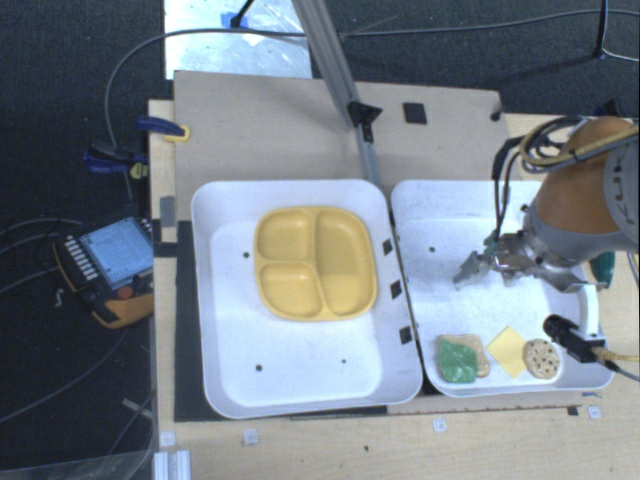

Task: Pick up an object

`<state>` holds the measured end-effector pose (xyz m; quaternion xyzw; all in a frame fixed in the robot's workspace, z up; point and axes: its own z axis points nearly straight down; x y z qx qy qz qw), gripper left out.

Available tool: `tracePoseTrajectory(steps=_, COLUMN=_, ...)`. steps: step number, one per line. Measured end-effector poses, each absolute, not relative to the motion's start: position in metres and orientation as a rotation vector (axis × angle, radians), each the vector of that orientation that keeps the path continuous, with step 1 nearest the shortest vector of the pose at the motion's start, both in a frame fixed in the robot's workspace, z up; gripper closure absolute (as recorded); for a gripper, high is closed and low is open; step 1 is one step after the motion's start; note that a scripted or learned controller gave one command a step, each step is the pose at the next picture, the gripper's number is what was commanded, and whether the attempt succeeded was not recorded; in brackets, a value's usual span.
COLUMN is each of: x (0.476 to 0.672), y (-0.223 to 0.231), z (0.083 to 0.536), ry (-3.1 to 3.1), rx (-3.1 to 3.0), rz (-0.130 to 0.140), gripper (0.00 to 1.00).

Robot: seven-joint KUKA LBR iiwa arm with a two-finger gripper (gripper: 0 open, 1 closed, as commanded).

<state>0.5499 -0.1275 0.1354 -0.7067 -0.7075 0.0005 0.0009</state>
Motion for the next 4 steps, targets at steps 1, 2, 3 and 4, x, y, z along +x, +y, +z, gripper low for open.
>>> tracePoseTrajectory(steps=1, x=0.552, y=-0.127, z=0.086, ry=-2.224, rx=-2.223, rz=-0.003, gripper=0.0)
tracePoseTrajectory(steps=2, x=0.554, y=-0.129, z=0.1, ry=-2.23, rx=-2.23, rz=-0.007, gripper=1.0)
tracePoseTrajectory(steps=3, x=0.554, y=-0.12, z=0.157, ry=-2.23, rx=-2.219, rz=-0.005, gripper=1.0)
tracePoseTrajectory(steps=4, x=0.557, y=-0.123, z=0.22, ry=-2.23, rx=-2.219, rz=-0.005, gripper=1.0)
